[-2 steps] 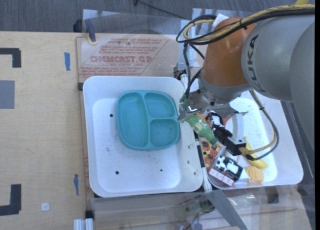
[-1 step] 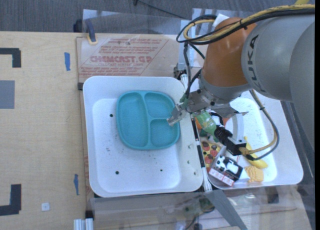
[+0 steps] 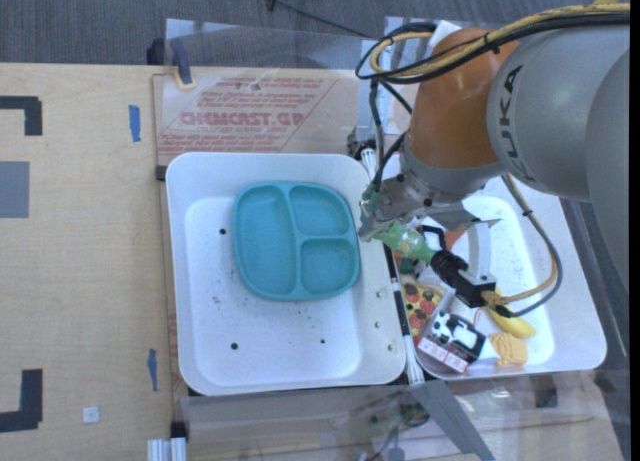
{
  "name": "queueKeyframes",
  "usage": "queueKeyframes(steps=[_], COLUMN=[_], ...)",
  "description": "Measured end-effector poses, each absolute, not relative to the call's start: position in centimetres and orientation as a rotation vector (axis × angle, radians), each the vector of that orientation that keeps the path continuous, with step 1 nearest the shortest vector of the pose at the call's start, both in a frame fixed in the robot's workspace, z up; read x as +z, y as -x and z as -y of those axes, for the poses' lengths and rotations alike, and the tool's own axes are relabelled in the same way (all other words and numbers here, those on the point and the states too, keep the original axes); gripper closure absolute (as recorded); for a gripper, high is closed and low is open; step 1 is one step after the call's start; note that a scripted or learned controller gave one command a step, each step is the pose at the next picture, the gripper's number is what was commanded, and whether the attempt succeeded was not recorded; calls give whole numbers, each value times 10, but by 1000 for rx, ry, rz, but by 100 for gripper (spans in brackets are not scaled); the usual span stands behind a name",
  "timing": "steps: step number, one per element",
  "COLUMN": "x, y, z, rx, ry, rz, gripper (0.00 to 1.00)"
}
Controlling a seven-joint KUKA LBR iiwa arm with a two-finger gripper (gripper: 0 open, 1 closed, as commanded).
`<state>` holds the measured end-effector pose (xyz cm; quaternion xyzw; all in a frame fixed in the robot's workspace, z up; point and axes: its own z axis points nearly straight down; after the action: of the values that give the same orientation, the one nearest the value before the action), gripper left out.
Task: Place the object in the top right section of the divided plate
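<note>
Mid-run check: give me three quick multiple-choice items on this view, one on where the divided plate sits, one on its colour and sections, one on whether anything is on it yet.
1. Where is the divided plate?
A. In the left bin
B. In the right bin
C. On the wooden bench outside both bins

2. What does the plate look like?
A. White, two sections
B. Teal, three sections
C. Red, four sections

3. What is the state of the plate's top right section?
A. It holds a green object
B. It holds a yellow object
C. Nothing lies in it yet

Answers:
1 A: the plate lies inside the left bin.
2 B: it is teal, with one long section and two smaller ones.
3 C: its surface is bare; the green object is beside the gripper, over the bins' shared edge, off the plate.
</note>
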<state>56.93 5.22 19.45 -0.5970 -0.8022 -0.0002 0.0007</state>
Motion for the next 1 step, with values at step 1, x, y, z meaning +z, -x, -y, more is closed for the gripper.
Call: queueKeyframes(steps=[1], x=[213], y=[-543], z=[-74], rx=[2], ry=[1809], rz=[2565], gripper=[100])
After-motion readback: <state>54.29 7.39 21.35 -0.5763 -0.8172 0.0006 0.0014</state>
